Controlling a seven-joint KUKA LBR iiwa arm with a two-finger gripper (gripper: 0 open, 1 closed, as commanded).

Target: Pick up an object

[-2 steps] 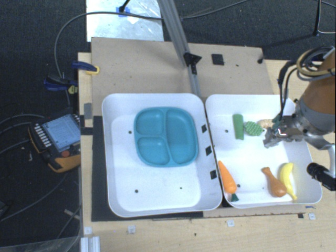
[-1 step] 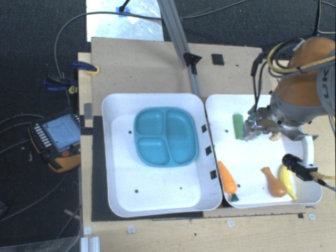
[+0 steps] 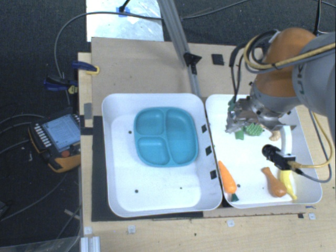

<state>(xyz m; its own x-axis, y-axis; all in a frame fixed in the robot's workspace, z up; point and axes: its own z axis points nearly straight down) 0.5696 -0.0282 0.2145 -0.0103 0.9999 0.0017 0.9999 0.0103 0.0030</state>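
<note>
Nearest the camera, along the right bin's (image 3: 247,199) front edge, lie a carrot (image 3: 227,176), a chicken drumstick (image 3: 273,182) and a yellow banana (image 3: 287,185), all well clear of the gripper (image 3: 239,121) and on the near side of it. Just beside the gripper, on its right and slightly toward the camera, sits a green toy (image 3: 253,129), partly tucked under the wrist; whether it touches the tool cannot be told. Past the green toy a white piece (image 3: 286,139) stands against the bin's right wall, with a small tan scrap (image 3: 274,136) beside it. Whether the tool is open or closed is impossible to tell, hidden as it is under the grey wrist. Left of the gripper, across the divide, the left bin (image 3: 121,182) holds a blue divided plate (image 3: 166,136)
</note>
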